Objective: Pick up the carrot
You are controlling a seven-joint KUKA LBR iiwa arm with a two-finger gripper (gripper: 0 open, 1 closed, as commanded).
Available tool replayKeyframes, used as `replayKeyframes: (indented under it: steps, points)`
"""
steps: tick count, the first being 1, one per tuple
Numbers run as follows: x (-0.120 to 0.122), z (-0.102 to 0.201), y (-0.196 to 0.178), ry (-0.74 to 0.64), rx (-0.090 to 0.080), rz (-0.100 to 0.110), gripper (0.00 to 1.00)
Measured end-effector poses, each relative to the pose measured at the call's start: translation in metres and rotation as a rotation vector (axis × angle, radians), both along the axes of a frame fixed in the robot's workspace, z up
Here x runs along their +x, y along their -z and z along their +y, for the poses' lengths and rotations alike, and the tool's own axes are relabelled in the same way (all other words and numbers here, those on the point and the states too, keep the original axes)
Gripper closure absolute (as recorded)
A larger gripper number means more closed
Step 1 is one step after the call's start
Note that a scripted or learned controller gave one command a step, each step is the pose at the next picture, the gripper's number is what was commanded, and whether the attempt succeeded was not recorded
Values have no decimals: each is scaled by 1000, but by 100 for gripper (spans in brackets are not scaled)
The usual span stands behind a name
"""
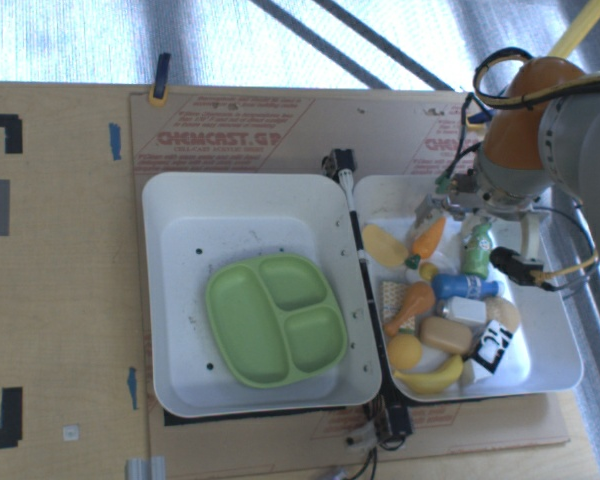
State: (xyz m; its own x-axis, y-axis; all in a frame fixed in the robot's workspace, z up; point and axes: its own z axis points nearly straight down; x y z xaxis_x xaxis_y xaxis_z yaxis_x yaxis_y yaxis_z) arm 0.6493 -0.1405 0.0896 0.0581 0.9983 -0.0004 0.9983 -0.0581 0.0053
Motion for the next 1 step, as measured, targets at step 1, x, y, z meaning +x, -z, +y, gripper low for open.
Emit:
replayKeyframes:
  steps: [1]
  points:
    - [3, 2, -14, 2, 5, -8, 100]
